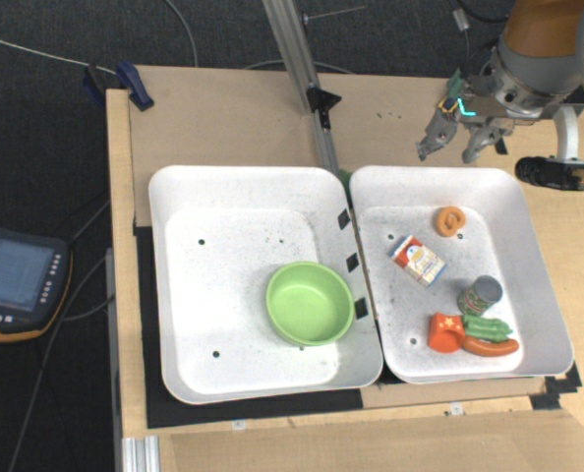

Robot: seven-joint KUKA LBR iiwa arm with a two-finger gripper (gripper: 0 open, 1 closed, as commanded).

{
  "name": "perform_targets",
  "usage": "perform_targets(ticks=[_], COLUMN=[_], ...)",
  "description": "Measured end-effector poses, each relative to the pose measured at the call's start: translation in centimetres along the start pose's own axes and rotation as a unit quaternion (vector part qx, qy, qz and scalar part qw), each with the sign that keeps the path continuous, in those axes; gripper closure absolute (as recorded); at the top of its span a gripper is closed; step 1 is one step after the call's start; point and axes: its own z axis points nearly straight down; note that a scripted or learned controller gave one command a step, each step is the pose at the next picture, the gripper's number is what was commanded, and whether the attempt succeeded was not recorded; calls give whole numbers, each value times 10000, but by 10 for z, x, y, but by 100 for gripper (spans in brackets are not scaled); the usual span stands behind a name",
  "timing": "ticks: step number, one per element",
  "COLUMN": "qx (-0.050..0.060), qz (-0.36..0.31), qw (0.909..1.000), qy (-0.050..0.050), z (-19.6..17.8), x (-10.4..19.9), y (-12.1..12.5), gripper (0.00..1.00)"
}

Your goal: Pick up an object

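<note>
Bright, even light — soft shadows, slightly grainy

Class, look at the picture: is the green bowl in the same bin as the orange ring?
No: the green bowl sits in the left bin, while the orange ring lies in the right bin.

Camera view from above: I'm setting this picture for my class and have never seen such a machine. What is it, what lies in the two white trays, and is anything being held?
One fixed camera looks down at a slant on a bench. The grey and orange thing at top right is a robot arm; its two-finger gripper hangs open above the bench, behind the right bin, holding nothing. The left bin holds a green bowl. The right bin holds an orange ring, a small carton, a grey can, an orange cup and a toy hot dog.
</note>
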Motion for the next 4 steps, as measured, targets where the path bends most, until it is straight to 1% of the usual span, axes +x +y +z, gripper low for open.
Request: perform_targets(ticks=[1,2,3,4], qx=[0,28,26,28], qz=[0,-3,3,-1], qw=[10000,10000,10000,10000], qy=[0,3,2,3], z=[0,62,116,174], x=[0,4,-5,0], y=[0,-4,-10,-19], gripper=[0,0,0,0])
